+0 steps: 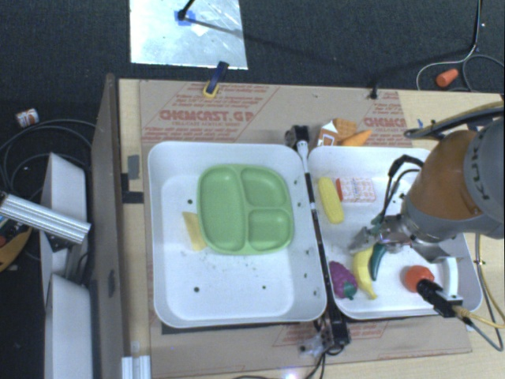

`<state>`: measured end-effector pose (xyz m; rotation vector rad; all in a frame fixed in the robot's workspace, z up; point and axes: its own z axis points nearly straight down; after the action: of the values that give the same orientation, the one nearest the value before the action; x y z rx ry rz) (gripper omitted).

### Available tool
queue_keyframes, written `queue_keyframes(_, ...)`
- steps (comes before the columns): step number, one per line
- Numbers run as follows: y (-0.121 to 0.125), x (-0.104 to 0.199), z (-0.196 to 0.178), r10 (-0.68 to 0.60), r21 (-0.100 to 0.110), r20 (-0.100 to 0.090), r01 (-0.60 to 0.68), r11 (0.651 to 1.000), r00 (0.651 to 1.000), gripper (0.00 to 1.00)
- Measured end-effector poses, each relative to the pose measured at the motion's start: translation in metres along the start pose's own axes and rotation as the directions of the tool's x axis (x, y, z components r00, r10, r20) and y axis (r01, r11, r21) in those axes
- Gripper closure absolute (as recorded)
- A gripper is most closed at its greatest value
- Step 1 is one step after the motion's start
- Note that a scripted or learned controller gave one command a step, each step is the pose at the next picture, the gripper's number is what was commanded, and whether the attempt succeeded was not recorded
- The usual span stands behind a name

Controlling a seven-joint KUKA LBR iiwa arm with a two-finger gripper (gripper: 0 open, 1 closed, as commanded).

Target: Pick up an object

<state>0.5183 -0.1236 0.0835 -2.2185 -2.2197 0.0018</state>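
Purple grape cluster [342,278], one, knobbly plastic, lies at the lower edge of the right bin [394,310], touching one curved yellow banana [364,272]; alongside, one dark green pepper [376,260], one round orange-red tomato [417,276], one yellow corn cob [330,199]. Gripper [375,237] hangs just above banana and pepper, finger spread impossible to tell. Left bin [170,290]: one smooth green three-compartment plate [244,209], one flat yellow wedge [193,230].

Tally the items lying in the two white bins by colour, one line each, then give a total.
Green: 2, the divided plate and the small dark green piece
Yellow: 3, the corn, the banana, the wedge
Purple: 1, the grapes
Red-orange: 1, the tomato
White and red: 1, the packet
Total: 8
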Motion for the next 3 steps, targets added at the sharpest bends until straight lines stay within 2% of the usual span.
queue_keyframes(1, 0.003, 0.000, -0.012, 0.000, -0.007, 0.001, 0.000, 1.000, 1.000, 1.00)
queue_keyframes(2, 0.061, 0.038, -0.163, -0.009, -0.023, 0.003, 0.009, 1.000, 1.000, 1.00)
queue_keyframes(3, 0.056, 0.036, -0.155, -0.003, -0.005, 0.002, 0.003, 1.000, 1.000, 0.00)
